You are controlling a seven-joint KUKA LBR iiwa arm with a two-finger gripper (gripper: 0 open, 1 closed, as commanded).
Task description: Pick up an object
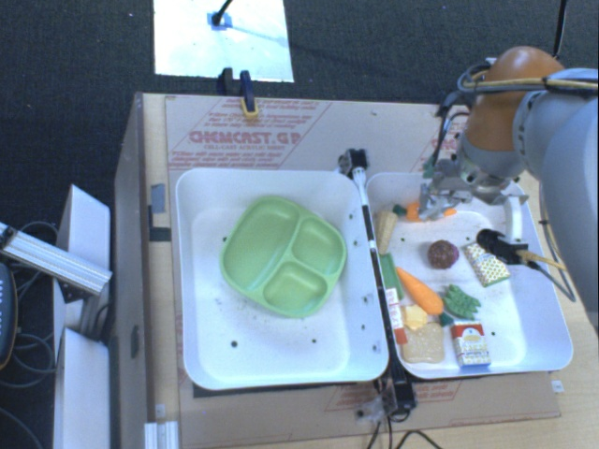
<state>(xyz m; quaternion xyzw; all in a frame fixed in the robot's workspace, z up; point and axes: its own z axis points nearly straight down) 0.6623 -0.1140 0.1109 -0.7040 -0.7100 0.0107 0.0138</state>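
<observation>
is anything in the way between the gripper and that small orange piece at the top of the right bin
Nothing visible stands between them. The gripper is low over the small orange piece near the right bin's far edge. The nearest neighbour, a pale wedge, lies off to the left.

Even, bright overhead light washes out the white bins (281,368); a glaring pale sheet (220,26) blooms above; focus is slightly soft.

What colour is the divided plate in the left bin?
Light green, seen in the camera view.

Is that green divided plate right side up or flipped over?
Right side up: the green plate shows its three hollow compartments facing upward, lying in the left bin.
</observation>
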